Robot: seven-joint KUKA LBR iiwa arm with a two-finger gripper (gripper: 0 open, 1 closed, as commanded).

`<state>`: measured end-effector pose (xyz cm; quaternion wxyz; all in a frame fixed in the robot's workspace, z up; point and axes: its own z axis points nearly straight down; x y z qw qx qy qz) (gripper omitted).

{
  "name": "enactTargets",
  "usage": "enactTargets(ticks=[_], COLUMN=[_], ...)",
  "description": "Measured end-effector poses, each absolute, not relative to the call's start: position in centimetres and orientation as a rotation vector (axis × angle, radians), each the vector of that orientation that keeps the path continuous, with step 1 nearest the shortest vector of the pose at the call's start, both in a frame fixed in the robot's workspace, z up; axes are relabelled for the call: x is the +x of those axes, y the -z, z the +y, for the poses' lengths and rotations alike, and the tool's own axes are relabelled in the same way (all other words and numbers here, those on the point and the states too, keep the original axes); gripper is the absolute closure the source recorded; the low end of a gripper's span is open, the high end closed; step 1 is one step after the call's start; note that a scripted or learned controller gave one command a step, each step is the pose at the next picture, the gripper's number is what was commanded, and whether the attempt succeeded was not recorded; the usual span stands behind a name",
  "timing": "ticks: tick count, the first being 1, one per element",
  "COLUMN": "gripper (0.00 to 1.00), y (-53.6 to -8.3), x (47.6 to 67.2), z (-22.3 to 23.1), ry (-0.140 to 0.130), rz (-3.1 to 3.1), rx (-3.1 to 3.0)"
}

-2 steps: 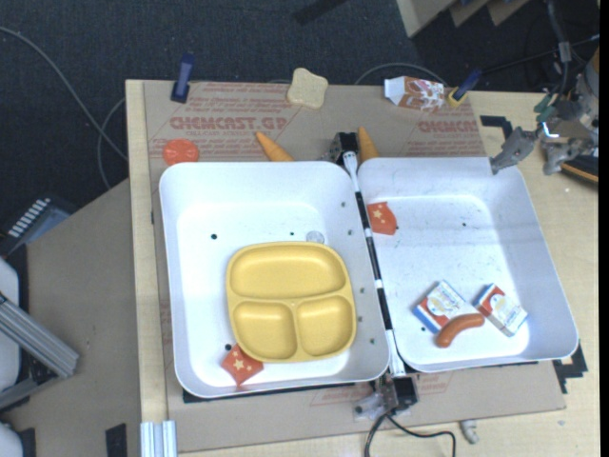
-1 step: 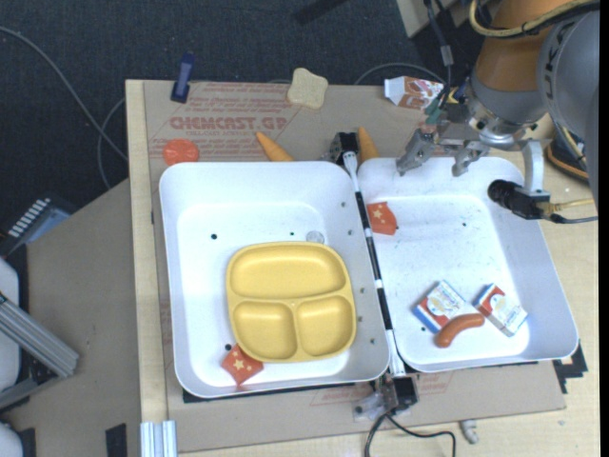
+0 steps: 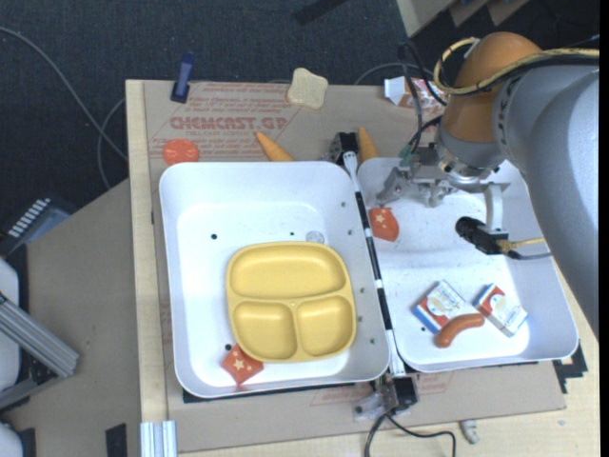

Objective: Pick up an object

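High slanted view over both bins [image 3: 190,255]

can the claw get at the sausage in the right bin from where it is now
Probably yes. The sausage lies uncovered on the right bin floor between two small cartons, close on both sides. The claw sits over the same bin's far end.

A: What is found in the left bin [image 3: 181,255]?
B: A divided tray [image 3: 290,300] is set mid-frame, a small block [image 3: 242,366] touching its lower-left corner.
A: And the right bin [image 3: 552,336]?
B: Two cartons [image 3: 439,304] [image 3: 500,309] and a sausage [image 3: 460,329] are grouped at lower right.
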<state>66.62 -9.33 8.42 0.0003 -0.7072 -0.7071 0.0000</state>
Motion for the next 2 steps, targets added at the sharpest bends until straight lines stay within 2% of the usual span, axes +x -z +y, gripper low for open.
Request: enactTargets(ticks=[1, 2], gripper=[0.0, 0.0], y=[-8.5, -9.0], x=[65.1, 59.5], z=[-9.4, -17.2], ry=[-0.002, -0.004], rz=[-2.22, -2.219], rx=[-2.22, -2.223])
